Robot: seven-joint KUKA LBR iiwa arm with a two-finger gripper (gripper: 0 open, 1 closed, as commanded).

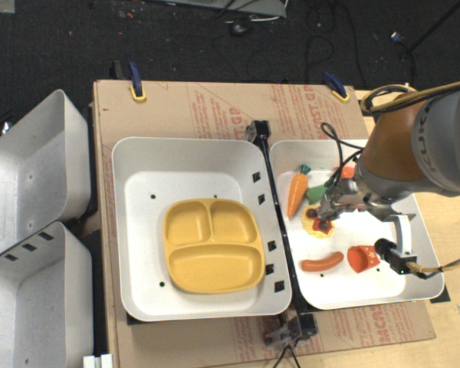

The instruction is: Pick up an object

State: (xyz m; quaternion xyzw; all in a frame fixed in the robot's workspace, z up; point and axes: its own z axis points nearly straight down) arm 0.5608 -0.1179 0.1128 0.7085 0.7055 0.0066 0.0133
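Observation:
My gripper (327, 209) is down in the right bin (383, 286), just above a small yellow and red toy (319, 227) that it partly hides. An orange carrot (296, 193) lies to its left, near the bin's left wall. A green piece (316, 193) sits between the carrot and the gripper. A red sausage (322, 263) lies nearer the front, with a red cup (362, 258) on its side to its right.
The left bin (138, 205) holds a yellow divided plate (213, 245). A black divider (274, 213) runs between the bins. The grey and orange arm (406, 152) covers the right bin's far right part. Grey bins (31, 182) stand off the bench's left.

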